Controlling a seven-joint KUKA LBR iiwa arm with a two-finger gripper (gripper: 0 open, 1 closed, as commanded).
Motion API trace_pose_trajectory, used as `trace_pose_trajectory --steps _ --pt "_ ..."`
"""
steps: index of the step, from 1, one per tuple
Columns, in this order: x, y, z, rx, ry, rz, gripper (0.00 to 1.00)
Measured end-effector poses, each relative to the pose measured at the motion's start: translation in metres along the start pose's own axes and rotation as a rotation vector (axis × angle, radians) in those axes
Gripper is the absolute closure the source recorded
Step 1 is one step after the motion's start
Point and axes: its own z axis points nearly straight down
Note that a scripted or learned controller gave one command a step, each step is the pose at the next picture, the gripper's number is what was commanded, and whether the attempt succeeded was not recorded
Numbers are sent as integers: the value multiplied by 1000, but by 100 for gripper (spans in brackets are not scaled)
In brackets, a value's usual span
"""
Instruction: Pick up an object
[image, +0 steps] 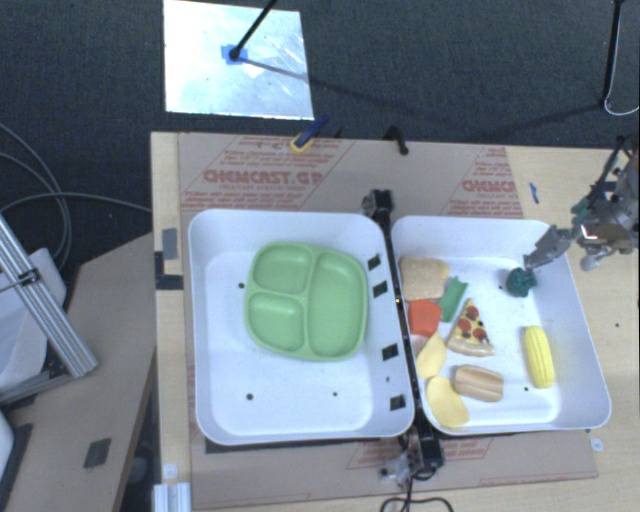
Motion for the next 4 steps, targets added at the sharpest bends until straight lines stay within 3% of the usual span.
trace_pose_trajectory --steps 1,2,3,4 --pt "6 -26 153 15 5 2 0" --pt "67 44 108 -7 1 -9 0" --pt "113 -31 98 3 3 -4 0" --pt "193 9 98 -3 3 -10 0"
